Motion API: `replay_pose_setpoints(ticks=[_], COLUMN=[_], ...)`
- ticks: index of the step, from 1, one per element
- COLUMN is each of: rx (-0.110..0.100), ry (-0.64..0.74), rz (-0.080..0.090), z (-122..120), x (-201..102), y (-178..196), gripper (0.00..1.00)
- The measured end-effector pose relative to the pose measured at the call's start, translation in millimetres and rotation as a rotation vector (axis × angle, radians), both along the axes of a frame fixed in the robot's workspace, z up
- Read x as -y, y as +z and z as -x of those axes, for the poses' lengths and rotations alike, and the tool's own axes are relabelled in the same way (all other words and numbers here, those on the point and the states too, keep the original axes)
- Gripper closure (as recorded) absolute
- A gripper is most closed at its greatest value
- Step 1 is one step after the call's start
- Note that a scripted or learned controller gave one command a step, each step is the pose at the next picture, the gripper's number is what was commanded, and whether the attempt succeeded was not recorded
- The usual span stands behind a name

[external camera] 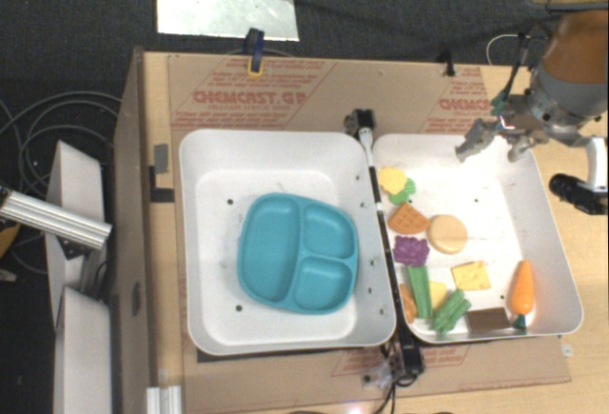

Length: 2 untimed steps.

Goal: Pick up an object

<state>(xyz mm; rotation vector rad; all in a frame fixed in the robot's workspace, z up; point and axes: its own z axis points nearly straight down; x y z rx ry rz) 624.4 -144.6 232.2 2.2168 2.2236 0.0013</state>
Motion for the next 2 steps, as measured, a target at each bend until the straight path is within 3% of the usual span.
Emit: replay_pose_setpoints(ticks=[1, 2], rx=[-0.010, 0.000], ry=[-0.002, -0.003], rz=[-0.003, -0.002], z=[59.0, 102.8], x=[-16.7, -41.0], y=[-69.6, -149.8], gripper=[0.00, 0.00])
